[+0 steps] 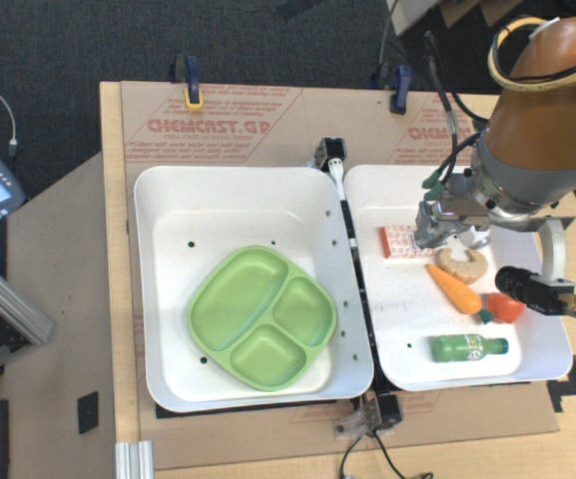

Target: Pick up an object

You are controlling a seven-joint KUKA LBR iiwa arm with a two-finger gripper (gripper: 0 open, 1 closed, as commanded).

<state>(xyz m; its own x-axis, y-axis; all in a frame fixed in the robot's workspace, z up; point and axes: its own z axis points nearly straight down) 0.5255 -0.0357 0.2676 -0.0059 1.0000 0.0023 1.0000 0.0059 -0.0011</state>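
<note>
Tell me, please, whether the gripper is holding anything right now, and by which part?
It cannot be told. The gripper is low in the right bin, right above a tan round object beside the carrot, but the wrist hides its fingertips.

Both white bins (pixel 158 267) look like smooth moulded plastic, faintly glossy; the green divided plate (pixel 261 315) likewise plastic, softer sheen. Bench board (pixel 268 128) matt brown, cardboard-like (red print on it). Green bottle (pixel 467 347) and orange carrot (pixel 454 289) look plastic, slightly shiny.
</note>
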